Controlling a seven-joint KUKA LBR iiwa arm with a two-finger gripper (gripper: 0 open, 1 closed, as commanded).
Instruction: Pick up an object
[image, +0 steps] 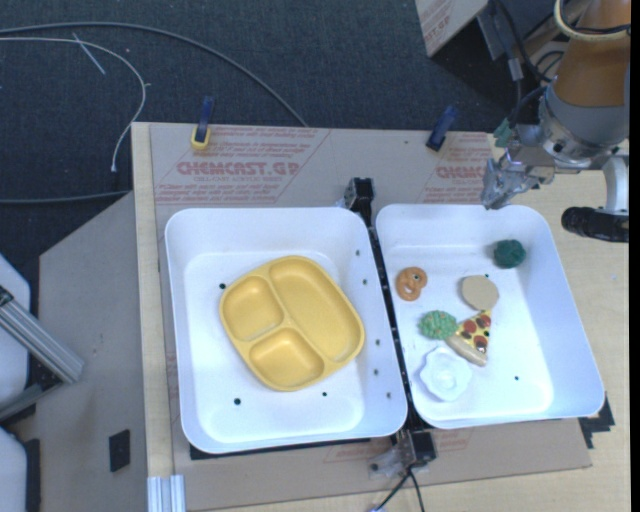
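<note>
The right bin (530, 350) holds several toy foods: an orange pretzel (410, 283), a tan cookie (479, 292), a dark green ball (509, 253), a green broccoli piece (437, 323), a pizza slice (472, 338) and a white fried egg (443, 373). My gripper (497, 195) hangs above the far edge of the right bin, up and left of the green ball. Nothing is visible between its fingertips.
The left bin (190, 300) carries a yellow three-compartment plate (290, 320). Both bins rest on a cardboard sheet (250, 165) held by blue clamps (204, 122). A black clip (357, 192) joins the bins at the far edge. Cables lie on the dark floor behind.
</note>
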